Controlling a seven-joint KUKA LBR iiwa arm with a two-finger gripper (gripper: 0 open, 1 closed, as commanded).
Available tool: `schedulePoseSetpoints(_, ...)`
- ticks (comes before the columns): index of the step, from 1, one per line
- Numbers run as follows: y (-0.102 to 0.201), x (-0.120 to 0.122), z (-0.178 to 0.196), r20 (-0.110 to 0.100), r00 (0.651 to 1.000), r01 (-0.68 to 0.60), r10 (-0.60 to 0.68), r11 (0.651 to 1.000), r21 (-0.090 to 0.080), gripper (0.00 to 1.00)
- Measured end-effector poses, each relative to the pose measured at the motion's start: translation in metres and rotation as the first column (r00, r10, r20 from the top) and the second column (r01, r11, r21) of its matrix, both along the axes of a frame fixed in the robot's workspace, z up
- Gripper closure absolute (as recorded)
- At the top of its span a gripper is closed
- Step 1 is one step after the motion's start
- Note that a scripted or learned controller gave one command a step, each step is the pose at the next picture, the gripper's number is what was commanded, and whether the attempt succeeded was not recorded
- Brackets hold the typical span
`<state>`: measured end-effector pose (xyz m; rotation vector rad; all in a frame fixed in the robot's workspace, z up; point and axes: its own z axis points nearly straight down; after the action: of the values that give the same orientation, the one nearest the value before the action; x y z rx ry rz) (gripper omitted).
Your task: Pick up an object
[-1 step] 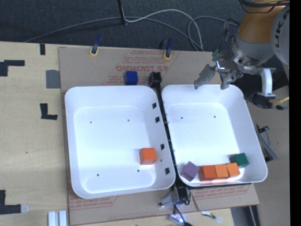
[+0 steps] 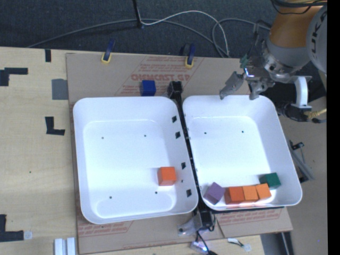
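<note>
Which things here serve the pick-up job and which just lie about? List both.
For the job:
gripper
orange block in the left bin
purple block, two orange blocks and green block in the right bin

Lying about:
blue block on the cardboard
cable

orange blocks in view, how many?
3. One orange block in the left bin; two more side by side along the right bin's near wall.

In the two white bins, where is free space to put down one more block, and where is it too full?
Left bin: bare everywhere except around the orange block near its lower right. Right bin: bare from the top rim down to the crowded row along its lower edge.
</note>
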<state>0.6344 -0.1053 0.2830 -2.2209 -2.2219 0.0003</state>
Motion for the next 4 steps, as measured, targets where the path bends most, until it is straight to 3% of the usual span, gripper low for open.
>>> schedulePoseSetpoints(3,0.004,-0.005,-0.175,-0.005,1.000,0.000,0.000,1.000,0.000,0.00)
schedulePoseSetpoints(4,0.004,-0.003,-0.162,0.000,1.000,-0.001,0.001,1.000,0.000,1.00)
